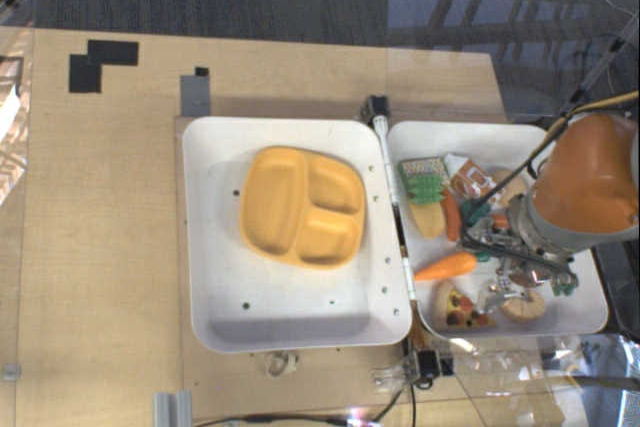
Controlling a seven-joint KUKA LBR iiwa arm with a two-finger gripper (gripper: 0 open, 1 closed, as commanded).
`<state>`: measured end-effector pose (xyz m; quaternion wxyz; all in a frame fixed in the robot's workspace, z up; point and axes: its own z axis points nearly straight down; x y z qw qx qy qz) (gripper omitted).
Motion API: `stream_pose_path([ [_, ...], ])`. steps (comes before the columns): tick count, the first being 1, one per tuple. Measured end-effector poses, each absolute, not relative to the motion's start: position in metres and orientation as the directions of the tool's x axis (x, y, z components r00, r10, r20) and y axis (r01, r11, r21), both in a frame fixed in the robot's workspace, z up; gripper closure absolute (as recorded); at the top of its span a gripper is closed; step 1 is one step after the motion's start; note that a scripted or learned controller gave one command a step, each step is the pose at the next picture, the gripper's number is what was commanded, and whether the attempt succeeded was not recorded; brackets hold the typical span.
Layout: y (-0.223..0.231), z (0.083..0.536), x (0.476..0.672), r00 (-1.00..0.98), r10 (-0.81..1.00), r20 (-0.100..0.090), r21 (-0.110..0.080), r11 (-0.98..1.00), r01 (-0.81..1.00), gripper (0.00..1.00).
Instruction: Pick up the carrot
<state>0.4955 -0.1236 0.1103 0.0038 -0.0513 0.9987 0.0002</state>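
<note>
Two bins on tabletop. Carrot [446,266] lies at right bin's [596,315] 8 o'clock, gripper [512,283] just at its 3 o'clock; jaws' state unreadable, cannot tell.

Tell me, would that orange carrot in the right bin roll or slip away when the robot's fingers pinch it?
The carrot looks smooth and glossy, like a plastic toy, so it is probably stiff, light and somewhat slippery. Its round, tapered body lies flat on the bin floor, so a nudge would likely roll it in a curve. The gripper hangs just right of it.
</note>
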Motion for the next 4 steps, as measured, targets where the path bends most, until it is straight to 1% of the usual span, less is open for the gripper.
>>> stream_pose_path([
  [1,-0.092,0.095,0.504,-0.983,0.181,-0.029,-0.007,0.983,0.181,0.0],
  [2,-0.092,0.112,0.554,-0.877,0.48,-0.012,0.005,0.877,0.48,0.0],
  [3,-0.092,0.096,0.523,-0.752,0.659,-0.03,0.022,0.752,0.659,0.0],
  [4,-0.091,0.106,0.525,-0.758,0.651,-0.034,0.024,0.759,0.651,1.0],
])
